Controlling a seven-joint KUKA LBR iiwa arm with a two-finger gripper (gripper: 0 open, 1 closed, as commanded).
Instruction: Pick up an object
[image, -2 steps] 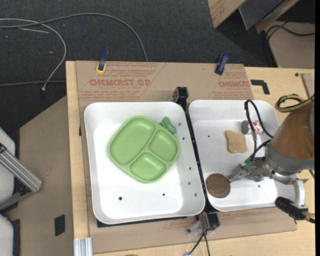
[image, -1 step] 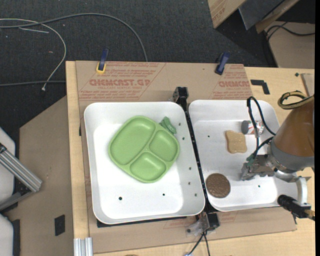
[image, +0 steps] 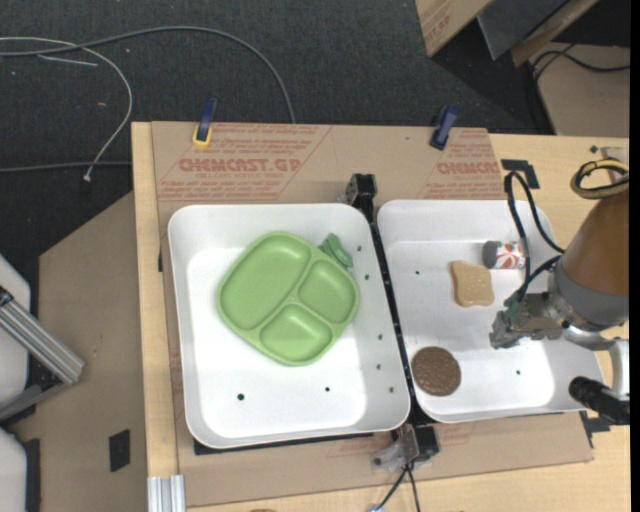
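Note:
In the right bin (image: 440, 225) lie a tan slice of bread (image: 471, 284), a round brown cookie (image: 437, 370) near the front left, and a small can (image: 505, 254) toward the back. My gripper (image: 507, 330) hangs low over the right bin's right half, to the right of the bread and up-right of the cookie. Nothing shows between its fingers. In the left bin (image: 200, 330) a green divided plate (image: 288, 297) rests, with a small green object (image: 337, 250) at its upper right edge.
A black clamp (image: 361, 188) sits between the bins at the back. Two blue clips (image: 206, 118) (image: 444, 126) hold the cardboard sheet at its far edge. A black cable (image: 520, 215) loops over the right bin's back right corner.

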